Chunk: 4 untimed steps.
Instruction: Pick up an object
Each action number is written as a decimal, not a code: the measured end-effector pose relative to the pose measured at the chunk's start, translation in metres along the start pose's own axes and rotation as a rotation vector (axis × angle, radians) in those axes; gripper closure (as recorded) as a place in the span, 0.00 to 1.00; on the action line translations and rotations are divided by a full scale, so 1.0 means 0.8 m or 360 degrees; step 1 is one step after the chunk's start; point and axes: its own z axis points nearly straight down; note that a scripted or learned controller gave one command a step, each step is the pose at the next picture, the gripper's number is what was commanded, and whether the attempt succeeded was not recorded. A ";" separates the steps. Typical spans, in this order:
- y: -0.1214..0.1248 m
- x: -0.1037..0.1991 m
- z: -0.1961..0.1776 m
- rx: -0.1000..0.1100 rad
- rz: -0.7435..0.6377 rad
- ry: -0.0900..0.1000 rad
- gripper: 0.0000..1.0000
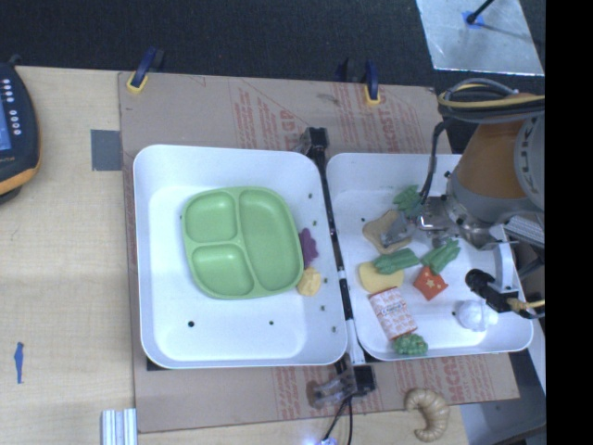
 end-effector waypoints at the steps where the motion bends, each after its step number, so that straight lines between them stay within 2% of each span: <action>1: 0.046 -0.025 0.001 -0.0001 -0.0006 0.0001 0.00; 2: 0.104 -0.017 0.001 -0.0001 -0.0006 0.0000 0.00; 3: 0.102 -0.013 0.001 0.0005 -0.0004 0.0001 0.00; 4: -0.050 -0.007 0.000 0.0006 0.0004 0.0002 0.00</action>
